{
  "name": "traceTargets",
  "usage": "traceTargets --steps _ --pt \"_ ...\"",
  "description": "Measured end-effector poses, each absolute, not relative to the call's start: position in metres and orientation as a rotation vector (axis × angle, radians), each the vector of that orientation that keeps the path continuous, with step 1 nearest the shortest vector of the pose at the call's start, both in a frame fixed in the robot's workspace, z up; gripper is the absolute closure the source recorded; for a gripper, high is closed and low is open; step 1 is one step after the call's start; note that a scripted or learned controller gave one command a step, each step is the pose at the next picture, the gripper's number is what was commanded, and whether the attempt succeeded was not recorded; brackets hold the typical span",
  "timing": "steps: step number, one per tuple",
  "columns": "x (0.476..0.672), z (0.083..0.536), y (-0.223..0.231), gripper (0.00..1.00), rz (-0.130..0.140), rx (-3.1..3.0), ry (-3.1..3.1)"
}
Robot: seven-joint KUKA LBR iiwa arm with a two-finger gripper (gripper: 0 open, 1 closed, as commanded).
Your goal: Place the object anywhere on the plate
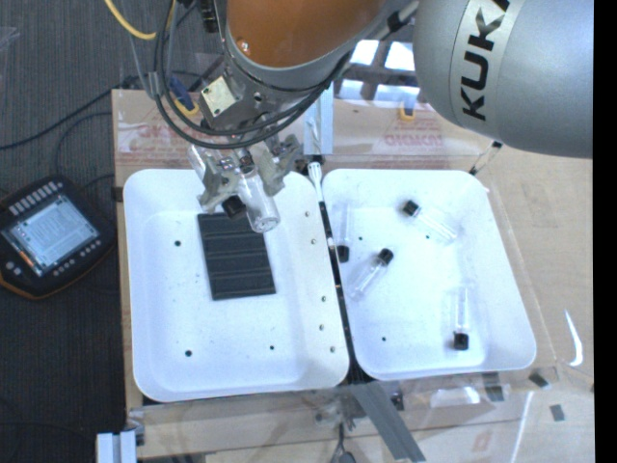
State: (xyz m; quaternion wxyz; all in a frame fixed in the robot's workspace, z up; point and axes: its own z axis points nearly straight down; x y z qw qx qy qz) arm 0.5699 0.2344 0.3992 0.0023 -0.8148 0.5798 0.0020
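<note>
- Camera view: your two-finger gripper (pixel 241 193) holds a clear plastic vial with a black cap (pixel 253 204) between its fingers, right over the far edge of the dark ribbed rectangular plate (pixel 236 257).
- The vial's long axis slants from the cap at the left down to the right.
- The plate lies flat in the left shallow white bin (pixel 164 297), with bare floor all round it.

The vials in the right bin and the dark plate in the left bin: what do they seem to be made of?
The vials look like clear glass or plastic, since the white bin shows through them; their caps are black. The dark plate looks like matte black plastic or rubber, ribbed across, with no shine.
</note>
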Motion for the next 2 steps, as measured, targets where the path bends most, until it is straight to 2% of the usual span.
traceTargets --steps 1,2 --pt "0.56 0.408 0.235 1.0 0.01 -2.934 1.107" --pt "0.495 0.433 0.235 1.0 0.009 -3.096 0.511"
